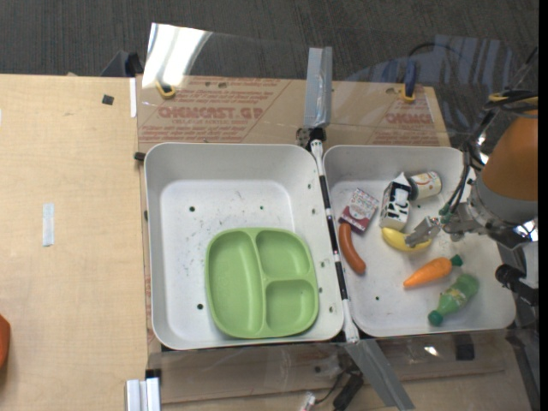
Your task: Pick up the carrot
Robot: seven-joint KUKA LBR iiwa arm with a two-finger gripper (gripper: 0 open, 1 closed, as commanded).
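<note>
Orange against white plastic, the carrot point(428, 271) lies in the right bin point(370, 315), toward its right side, with its green top pointing right and slightly up; just below it and to the right lies a green bottle point(453, 299), tilted, close to the carrot but apart from it. Above the carrot and to the left, a banana point(404, 240) rests on the bin floor; the gripper point(431, 227) hangs just over the banana's right end — whether its fingers are spread or pressed together cannot be told from this slant, and nothing shows between them; the carrot sits a little below it, untouched. The grey arm point(505, 197), with its orange band point(512, 154), comes in over the bin's right wall. Further left in the same bin lies a red sausage point(351, 250), near the dividing wall; above it a small red-and-white packet point(360, 209), a black-and-white carton point(396, 201) and a pale can point(425, 183) on its side. The left bin point(171, 229) holds a green divided plate point(261, 282) — three compartments — toward its lower right.
</note>
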